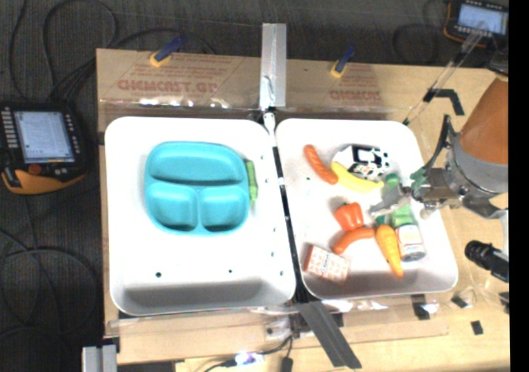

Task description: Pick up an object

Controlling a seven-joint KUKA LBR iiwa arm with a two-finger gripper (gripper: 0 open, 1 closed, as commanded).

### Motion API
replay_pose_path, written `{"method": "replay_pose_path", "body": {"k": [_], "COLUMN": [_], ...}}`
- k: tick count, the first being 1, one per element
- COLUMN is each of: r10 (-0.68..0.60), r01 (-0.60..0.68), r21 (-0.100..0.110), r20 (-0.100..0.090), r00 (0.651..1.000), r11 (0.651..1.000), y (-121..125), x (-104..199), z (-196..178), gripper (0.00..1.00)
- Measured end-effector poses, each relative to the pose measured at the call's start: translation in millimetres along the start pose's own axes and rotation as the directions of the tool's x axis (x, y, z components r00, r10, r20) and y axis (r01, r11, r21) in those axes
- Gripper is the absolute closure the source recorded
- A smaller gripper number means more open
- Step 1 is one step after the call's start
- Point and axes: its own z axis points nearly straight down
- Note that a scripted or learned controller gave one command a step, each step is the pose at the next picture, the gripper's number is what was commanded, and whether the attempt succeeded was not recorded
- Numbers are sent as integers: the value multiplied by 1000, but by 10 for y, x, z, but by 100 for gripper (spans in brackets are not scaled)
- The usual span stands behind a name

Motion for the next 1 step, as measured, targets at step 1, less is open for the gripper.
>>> {"method": "replay_pose_path", "body": {"k": [1], "r10": [41], "r01": [-41], "r21": [-8], "r20": [1], "r00": [999], "r11": [999], "y": [124], "x": [-185], "z": [1188], "gripper": [0]}}
